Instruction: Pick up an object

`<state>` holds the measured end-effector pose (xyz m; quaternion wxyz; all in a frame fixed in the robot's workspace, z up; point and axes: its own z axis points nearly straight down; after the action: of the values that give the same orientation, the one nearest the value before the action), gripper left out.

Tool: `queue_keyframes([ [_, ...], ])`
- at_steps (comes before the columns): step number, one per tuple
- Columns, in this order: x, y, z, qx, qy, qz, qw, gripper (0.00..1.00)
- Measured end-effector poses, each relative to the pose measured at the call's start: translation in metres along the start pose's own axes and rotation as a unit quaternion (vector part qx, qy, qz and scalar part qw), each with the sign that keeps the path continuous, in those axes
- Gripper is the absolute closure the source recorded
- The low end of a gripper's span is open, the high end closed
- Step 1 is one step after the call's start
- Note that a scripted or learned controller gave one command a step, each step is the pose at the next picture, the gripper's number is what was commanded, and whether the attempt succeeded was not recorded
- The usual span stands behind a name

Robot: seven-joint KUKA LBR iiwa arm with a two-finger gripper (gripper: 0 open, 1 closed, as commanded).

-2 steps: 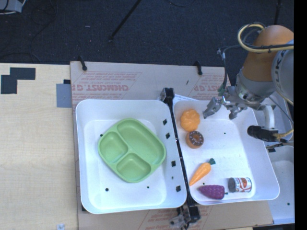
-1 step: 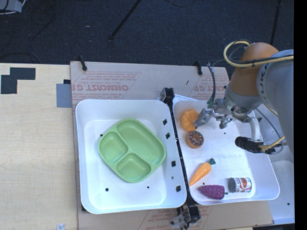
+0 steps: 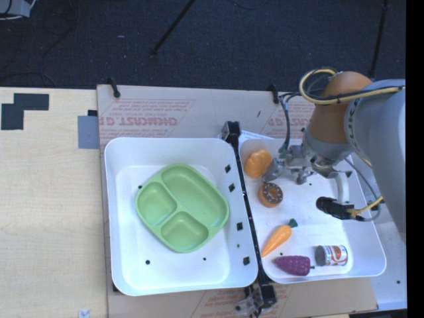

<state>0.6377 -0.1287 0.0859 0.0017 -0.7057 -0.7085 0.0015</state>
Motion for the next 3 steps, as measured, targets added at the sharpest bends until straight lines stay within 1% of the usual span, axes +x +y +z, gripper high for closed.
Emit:
queue_keyframes([
  [1,0.0,0.0,-0.012,0.0,0.0,0.0,1.0,1.0],
  [2,-0.008,-0.005,-0.069,-0.003,-0.001,0.002,1.0,1.0],
  [3,-0.009,-0.004,-0.122,-0.004,0.0,0.002,1.0,1.0],
])
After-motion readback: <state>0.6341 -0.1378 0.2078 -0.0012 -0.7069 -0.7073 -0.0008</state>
